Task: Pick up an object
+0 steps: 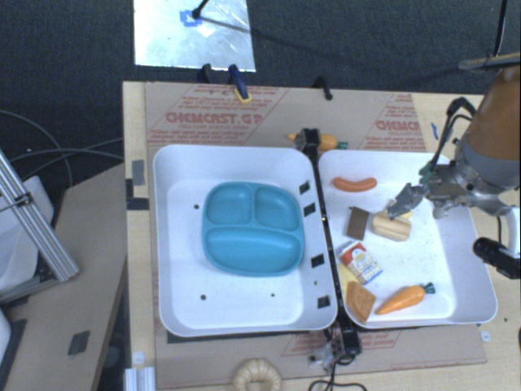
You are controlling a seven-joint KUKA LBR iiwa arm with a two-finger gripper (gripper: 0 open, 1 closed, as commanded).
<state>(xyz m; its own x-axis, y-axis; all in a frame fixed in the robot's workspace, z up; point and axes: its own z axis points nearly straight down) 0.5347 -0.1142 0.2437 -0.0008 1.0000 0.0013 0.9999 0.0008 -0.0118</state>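
Reaching in from the right, the grey arm with its orange band point(496, 125) hangs over the right-hand shallow white bin point(468, 300). Its gripper point(400, 208) points down and to the left, and the fingers point(396, 208) are drawn narrow with nothing seen between them; their tips sit just above the pale tan bread-roll-shaped toy point(391, 227), though I cannot tell whether they touch it. Just left of that roll lies a small dark brown rectangular block point(356, 222). Toward the far side of the same bin rests an orange-red toy sausage point(355, 184). Nearer the front lie a small red and white printed packet point(361, 263), a tan cracker-like square point(360, 301) and an orange toy carrot with a green top point(404, 299). The left-hand shallow white bin point(175, 218) holds a light blue plastic divided plate point(252, 227). Both bins sit on a cardboard sheet covering the tabletop point(269, 112).
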